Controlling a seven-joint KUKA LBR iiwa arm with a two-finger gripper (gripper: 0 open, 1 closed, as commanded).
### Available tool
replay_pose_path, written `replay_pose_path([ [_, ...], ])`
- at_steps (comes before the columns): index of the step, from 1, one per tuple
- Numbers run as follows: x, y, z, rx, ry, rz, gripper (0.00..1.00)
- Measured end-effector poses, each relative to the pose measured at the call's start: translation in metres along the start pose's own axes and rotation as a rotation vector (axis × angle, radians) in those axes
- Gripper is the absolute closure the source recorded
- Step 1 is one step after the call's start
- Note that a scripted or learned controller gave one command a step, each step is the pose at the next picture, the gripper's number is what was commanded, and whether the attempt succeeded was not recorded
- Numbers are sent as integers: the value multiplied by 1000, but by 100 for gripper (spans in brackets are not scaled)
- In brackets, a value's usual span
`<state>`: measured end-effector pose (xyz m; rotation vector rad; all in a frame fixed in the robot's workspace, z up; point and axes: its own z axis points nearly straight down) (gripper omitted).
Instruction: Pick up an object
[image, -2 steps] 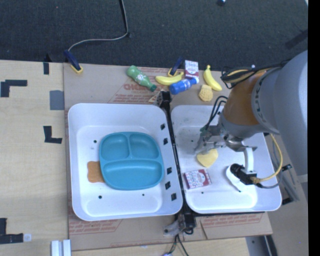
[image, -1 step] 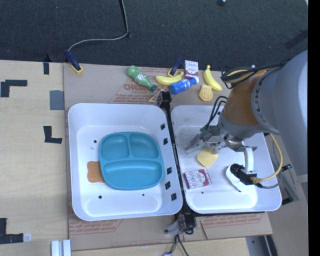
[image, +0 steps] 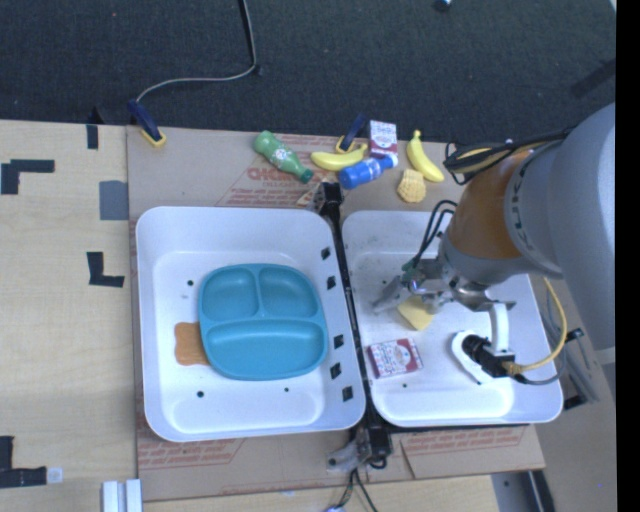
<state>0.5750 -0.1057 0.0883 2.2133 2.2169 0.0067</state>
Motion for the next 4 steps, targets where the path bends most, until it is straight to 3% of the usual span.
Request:
replay_pose_path([
  [1, 0, 0, -10, 0, 0, 0, 100],
  [2, 0, 0, -10, 0, 0, 0, 0],
  [3, 2, -25, 1, 3, 0, 1, 0],
  [4, 1, -25, -9, 3, 0, 2, 100],
])
